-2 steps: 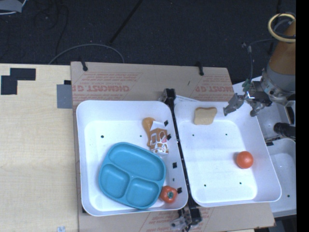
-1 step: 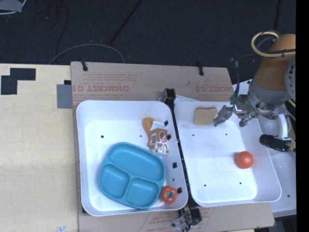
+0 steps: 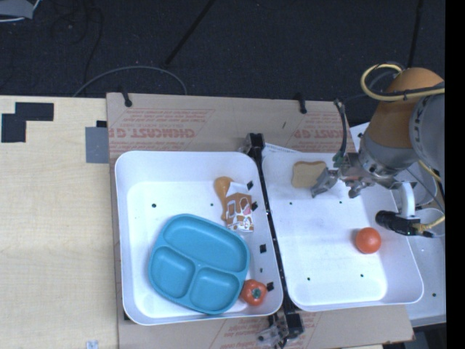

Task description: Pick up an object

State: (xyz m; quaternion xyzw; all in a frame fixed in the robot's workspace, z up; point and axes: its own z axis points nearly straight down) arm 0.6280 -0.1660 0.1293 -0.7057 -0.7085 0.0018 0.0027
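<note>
In the right bin (image 3: 349,286), a tan slice of toast (image 3: 308,174) lies near the far left corner and a red tomato (image 3: 368,240) sits toward the right side. My gripper (image 3: 338,187) hangs over the far part of this bin, just right of the toast and up-left of the tomato. Its two fingers are spread open with nothing between them. The left bin (image 3: 134,195) holds a blue divided plate (image 3: 198,262), a small printed packet (image 3: 239,213), an orange-brown piece (image 3: 223,187) and a second tomato (image 3: 253,292).
A black divider (image 3: 267,227) runs between the two bins. The arm's grey body and orange band (image 3: 403,115) stand over the right bin's far right corner, with cables beside it. Cardboard (image 3: 189,126) lies behind the bins.
</note>
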